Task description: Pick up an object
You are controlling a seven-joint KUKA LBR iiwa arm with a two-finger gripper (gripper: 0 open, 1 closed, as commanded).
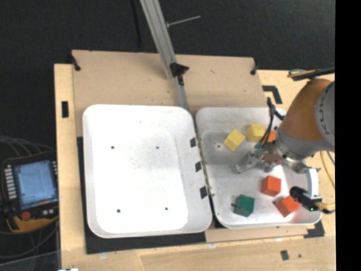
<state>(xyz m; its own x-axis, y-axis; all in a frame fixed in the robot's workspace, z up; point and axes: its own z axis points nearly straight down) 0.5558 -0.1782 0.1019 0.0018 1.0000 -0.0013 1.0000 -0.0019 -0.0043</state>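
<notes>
arm cut off at right edge, gripper blurred, small orange piece half hidden

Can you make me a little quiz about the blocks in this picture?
1. True or false: the green block lies in the right bin.
2. How many yellow blocks are there? A) one B) two C) four
3. Fill in: the arm's band is ____.

Key: 1 true. 2 B: a yellow block and another yellow block. 3 orange.
</notes>
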